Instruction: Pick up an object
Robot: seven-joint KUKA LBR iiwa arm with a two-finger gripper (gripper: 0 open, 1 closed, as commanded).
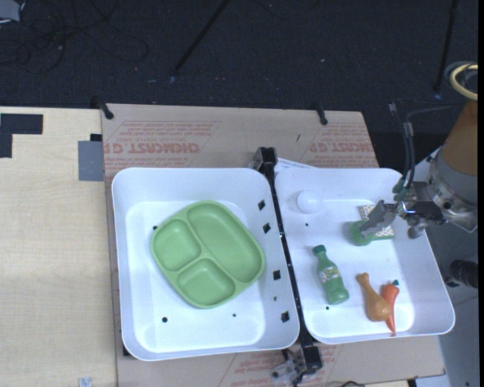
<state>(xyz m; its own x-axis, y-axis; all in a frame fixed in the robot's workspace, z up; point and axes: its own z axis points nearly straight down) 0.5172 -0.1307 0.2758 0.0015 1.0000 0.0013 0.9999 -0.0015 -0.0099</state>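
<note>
At the right of the frame the gripper (385,218) sits low in the right bin (436,297), over a small green object (360,232); whether it grips cannot be told. Below lie a green bottle (330,275), its label unreadable, and an orange toy (376,298). The cardboard (185,139) carries mirrored red lettering.

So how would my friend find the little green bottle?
Look at the right-hand white bin, the one without the big green plate. Near its middle lies the green bottle, left of an orange carrot-like toy. It alone has a cap, a neck and a pale label.
</note>
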